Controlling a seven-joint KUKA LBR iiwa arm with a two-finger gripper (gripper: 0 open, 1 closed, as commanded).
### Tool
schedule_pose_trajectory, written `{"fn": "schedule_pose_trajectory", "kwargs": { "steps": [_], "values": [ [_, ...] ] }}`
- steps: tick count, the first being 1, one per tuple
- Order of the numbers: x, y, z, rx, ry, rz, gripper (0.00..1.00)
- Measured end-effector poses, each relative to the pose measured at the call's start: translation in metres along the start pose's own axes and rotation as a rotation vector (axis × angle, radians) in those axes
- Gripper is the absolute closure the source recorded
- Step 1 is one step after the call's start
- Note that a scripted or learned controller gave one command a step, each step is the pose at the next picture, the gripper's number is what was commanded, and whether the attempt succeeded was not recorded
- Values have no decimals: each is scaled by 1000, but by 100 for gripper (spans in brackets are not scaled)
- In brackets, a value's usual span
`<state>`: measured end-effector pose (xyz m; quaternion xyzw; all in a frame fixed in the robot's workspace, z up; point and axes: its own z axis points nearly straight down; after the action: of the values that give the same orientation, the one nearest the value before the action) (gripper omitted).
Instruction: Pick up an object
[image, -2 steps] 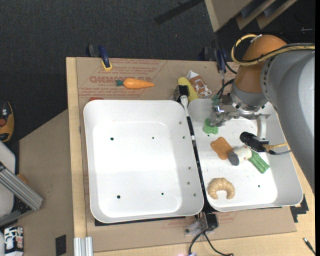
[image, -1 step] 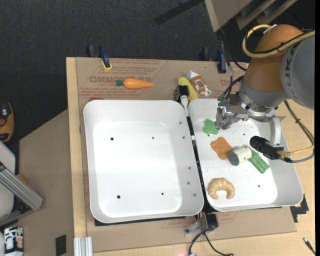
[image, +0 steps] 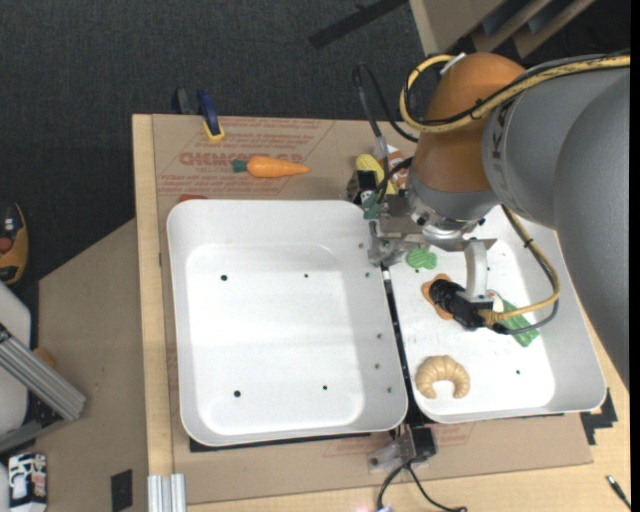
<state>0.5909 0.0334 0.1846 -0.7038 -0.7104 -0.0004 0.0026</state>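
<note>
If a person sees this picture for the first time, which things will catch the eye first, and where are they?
The big grey arm with its orange band dominates the upper right, reaching down over the right bin. Next comes the toy carrot, lying on the cardboard beyond the left bin. Then the tan croissant stands out near the front of the right bin, with a green piece just beneath the wrist.

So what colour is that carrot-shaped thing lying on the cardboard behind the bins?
The carrot is orange with a green top, seen clearly in the overhead camera view.
</note>
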Motion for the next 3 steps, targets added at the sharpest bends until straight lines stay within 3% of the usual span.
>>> {"fn": "schedule_pose_trajectory", "kwargs": {
  "steps": [1, 2, 3],
  "values": [
    [92, 30, -22, -9, 0, -1, 100],
    [161, 73, 7, -9, -2, 3, 100],
    [192, 76, 58, 2, -4, 6, 100]
  ]
}}
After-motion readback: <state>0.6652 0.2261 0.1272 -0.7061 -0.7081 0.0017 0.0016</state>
